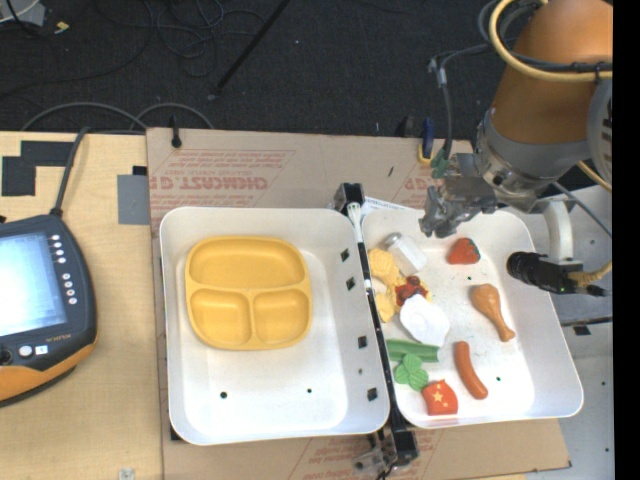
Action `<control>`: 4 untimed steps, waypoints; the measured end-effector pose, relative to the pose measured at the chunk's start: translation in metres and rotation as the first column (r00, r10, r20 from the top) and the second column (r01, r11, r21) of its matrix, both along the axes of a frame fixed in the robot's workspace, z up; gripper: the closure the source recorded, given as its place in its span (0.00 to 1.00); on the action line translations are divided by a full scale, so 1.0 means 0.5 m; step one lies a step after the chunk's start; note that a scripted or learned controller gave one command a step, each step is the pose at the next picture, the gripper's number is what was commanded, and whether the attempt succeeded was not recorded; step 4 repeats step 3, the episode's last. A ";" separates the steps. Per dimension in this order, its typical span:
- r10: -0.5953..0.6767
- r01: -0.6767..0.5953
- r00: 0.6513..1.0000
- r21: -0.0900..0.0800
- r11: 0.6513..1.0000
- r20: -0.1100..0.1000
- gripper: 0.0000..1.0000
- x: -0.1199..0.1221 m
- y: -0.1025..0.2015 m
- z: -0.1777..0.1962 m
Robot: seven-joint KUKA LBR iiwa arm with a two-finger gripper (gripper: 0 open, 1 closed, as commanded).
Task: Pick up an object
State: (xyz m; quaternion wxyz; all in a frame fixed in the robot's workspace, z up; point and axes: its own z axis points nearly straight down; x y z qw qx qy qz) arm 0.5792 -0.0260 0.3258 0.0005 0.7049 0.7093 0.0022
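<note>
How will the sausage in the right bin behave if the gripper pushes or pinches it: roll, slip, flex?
The sausage looks round and smooth, so a sideways nudge would probably roll it across the right bin. Its glossy skin suggests it may slip from a pinch near the tapered ends. It lies apart from the drumstick, so the gripper likely has room around its middle.

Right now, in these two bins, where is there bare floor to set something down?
Left bin: a wide bare strip in front of the yellow tray, and a narrower one to its right. Right bin: bare floor right of the sausage and drumstick. Its left side is crowded with toy food; the gripper hangs over the back.
</note>
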 end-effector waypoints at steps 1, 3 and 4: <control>-0.003 0.003 1.000 -0.001 1.000 -0.004 1.00 -0.139 0.051 0.112; -0.007 0.007 1.000 -0.002 1.000 -0.001 1.00 -0.206 0.189 0.137; -0.007 0.007 1.000 -0.002 1.000 -0.001 1.00 -0.206 0.189 0.137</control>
